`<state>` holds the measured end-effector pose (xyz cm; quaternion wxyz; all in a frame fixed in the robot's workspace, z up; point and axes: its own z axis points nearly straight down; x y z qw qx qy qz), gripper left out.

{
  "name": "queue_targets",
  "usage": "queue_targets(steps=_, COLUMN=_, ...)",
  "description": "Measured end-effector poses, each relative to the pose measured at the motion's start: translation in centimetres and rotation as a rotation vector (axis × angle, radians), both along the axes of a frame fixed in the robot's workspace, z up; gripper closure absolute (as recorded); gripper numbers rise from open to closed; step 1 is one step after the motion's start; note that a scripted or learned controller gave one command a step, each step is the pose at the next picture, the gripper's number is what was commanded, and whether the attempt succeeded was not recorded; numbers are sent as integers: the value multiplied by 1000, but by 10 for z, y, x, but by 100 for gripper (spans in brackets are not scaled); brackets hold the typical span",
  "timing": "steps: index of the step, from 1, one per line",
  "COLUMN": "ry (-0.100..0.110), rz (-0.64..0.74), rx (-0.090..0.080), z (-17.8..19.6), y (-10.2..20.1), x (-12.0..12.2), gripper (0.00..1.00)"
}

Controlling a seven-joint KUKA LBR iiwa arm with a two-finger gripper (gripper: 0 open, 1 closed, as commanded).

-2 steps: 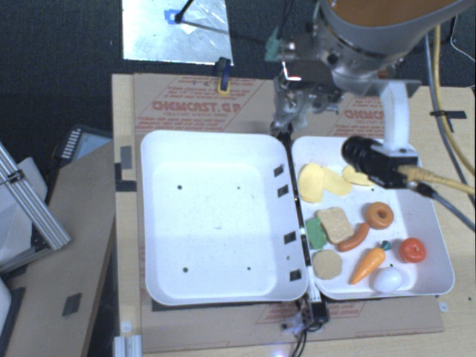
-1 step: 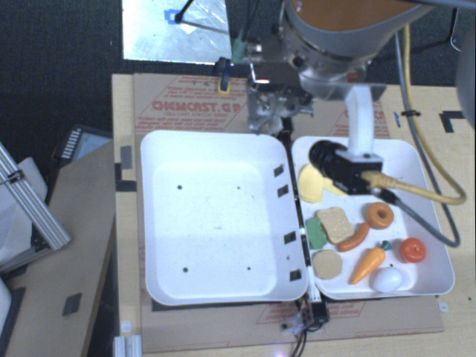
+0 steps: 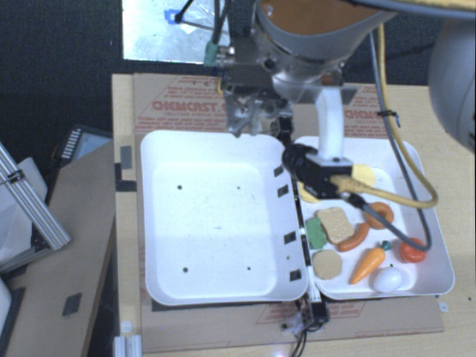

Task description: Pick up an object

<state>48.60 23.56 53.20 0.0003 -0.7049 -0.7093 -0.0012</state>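
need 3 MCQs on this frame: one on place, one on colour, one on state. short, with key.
1. Where do the toy foods lie?
A. Left bin
B. Right bin
C. On the cardboard

2. What colour is the egg?
A. White
B. Blue
C. Black

3. How does the carrot lie?
A. Standing upright
B. Flat in the bin
C. Lifted off the bin

Key: 1 B, the bread slice, carrot and egg all sit in the right bin. 2 A, the egg is white. 3 B, the carrot lies flat on the bin floor, beside the egg.
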Motion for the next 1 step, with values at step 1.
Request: queue_targets(steps=1, ry=6, rz=-6, rx=-5, z=-67, y=-2, x=35, gripper=100)
